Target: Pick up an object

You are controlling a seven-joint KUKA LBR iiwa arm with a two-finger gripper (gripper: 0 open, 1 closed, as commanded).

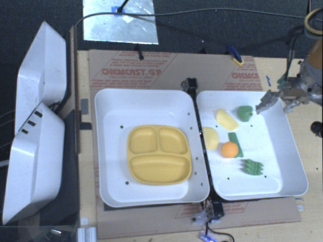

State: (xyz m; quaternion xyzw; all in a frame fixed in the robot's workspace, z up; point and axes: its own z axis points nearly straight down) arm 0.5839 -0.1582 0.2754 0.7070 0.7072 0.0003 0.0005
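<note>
Left bin point(108, 115): yellow three-compartment plastic plate point(159, 154).

Right bin point(287, 150): clustered pale yellow, orange and green toy foods.

Likely target: green flat plastic strip point(234, 143), long axis running near-to-far, slightly slanted, touching orange ball point(229, 149).

Risk: neighbours nudged; thin strip slipping.

Gripper point(275, 101) at far right rim, spread apart, nothing held.

Single fixed camera above bench point(166, 67), looking down at slant. Mid distance: both white bins fully in frame, left bin point(108, 150) and right bin point(282, 160) side by side. Arm point(313, 69) enters from right edge.
</note>
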